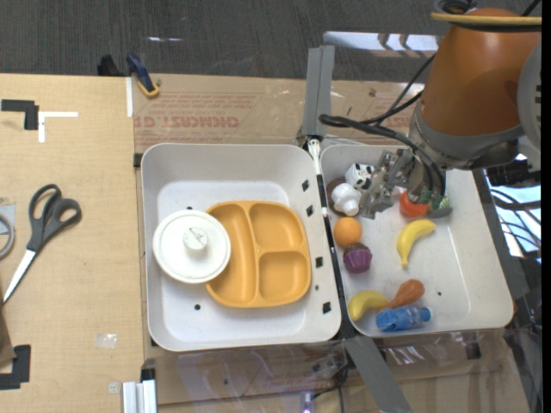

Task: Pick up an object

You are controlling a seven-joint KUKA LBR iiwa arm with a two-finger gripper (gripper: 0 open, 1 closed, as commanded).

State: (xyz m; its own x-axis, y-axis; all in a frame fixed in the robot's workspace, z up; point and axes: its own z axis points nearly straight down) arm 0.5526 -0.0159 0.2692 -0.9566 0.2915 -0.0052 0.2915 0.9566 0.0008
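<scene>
Right bin (482,312) is packed with toy food, so I need a clean target. Gripper (392,183) sits low at the far end of that bin; I honestly can't tell how it's set from up here. Just left of it is the white plush toy (347,198), the orange ball (348,231) is nearer me, the red thing (413,203) is right under it, and the yellow banana (413,239) is nearer right. I'd go for the banana: it lies apart, so less nudging neighbours.
</scene>
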